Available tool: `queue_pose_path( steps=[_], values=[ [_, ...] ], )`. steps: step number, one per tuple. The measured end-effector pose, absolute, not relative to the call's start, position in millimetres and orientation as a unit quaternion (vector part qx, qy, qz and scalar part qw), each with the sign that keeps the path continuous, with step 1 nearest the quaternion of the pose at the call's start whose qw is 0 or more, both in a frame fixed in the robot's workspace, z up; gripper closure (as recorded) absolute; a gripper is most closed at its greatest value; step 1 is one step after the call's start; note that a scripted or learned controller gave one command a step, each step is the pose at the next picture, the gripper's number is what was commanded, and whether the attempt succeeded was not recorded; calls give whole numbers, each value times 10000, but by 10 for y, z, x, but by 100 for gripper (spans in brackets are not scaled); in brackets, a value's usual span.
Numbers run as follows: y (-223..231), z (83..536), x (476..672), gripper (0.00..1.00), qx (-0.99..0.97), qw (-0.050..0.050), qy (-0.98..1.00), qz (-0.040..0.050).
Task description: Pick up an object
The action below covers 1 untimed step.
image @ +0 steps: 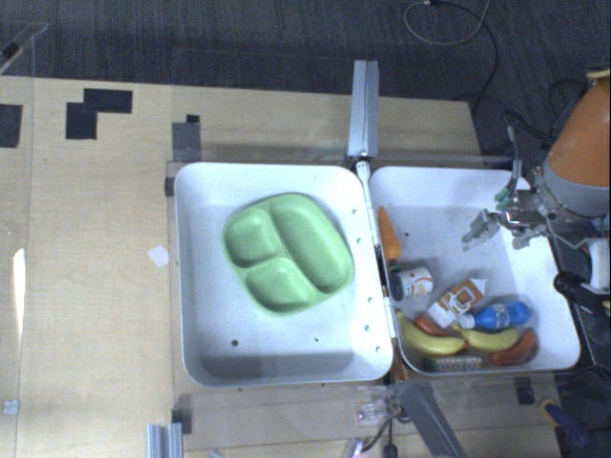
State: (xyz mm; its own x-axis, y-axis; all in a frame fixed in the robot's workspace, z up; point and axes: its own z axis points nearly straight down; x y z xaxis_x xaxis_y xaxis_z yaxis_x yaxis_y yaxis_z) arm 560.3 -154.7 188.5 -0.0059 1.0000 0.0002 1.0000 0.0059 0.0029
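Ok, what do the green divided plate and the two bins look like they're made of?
Green divided plate: likely moulded plastic, with a smooth matte surface, soft rounded compartments and uniform colour. Left bin and right bin: probably white plastic or coated metal; smooth, faintly glossy, with rounded corners. Hard to tell which.

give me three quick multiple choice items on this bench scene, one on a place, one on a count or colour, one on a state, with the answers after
1. Where does the green three-compartment plastic plate lie?
A. in the left white bin
B. in the right white bin
C. on the wooden bench outside the bins

2. How many yellow bananas lie in the right white bin?
A. none
B. two
C. five

3. How does the robot's metal pincer stand to the objects?
A. clamped on the plate
B. over a bare part of the right bin, with nothing between its fingers
C. over the left bin

Answers:
1 A: the plate sits in the middle of the left white bin.
2 B: two bananas lie side by side at the near wall.
3 B: the pincer hangs over white floor, apart from the pile.
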Motion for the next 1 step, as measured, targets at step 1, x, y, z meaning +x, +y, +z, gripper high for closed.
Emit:
queue_pose_path(
  steps=[1],
  values=[
    [-1531, 957, 4963, 0, 6878, 48, 7259, 35]
  ],
)
